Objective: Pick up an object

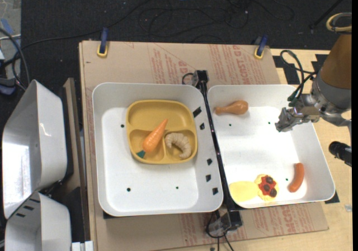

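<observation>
The tool (284,122), its finger state impossible to tell, hovers in the right bin (254,149), with the chicken drumstick (232,108) lying crosswise to its left, nearer than the sausage (296,177).

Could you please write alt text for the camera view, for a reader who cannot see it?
The gripper hangs over the right bin, which holds a chicken drumstick, a sausage and a fried egg with red topping. In the left bin, a yellow divided plate holds a carrot and a shrimp.
</observation>
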`<state>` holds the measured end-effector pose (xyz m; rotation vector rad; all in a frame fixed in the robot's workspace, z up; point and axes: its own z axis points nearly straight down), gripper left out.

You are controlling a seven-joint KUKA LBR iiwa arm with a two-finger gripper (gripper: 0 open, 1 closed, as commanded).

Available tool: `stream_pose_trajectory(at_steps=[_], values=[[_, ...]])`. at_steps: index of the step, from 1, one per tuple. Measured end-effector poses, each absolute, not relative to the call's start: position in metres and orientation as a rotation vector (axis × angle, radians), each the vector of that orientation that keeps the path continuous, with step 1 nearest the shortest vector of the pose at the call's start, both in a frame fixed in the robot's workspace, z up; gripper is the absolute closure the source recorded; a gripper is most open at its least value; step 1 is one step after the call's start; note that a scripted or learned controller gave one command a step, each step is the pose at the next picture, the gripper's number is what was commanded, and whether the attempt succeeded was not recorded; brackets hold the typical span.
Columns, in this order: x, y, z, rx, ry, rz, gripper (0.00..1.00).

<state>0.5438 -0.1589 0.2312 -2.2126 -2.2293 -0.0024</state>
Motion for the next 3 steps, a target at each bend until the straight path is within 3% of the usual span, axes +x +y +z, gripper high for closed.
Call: stream_pose_trajectory(at_steps=[2, 3], values=[[0.549, -0.052, 0.228, -2.210, -2.229, -0.001, 1.00], [0.540, 0.005, 0.239, -2.211, -2.230, -0.002, 1.00]])
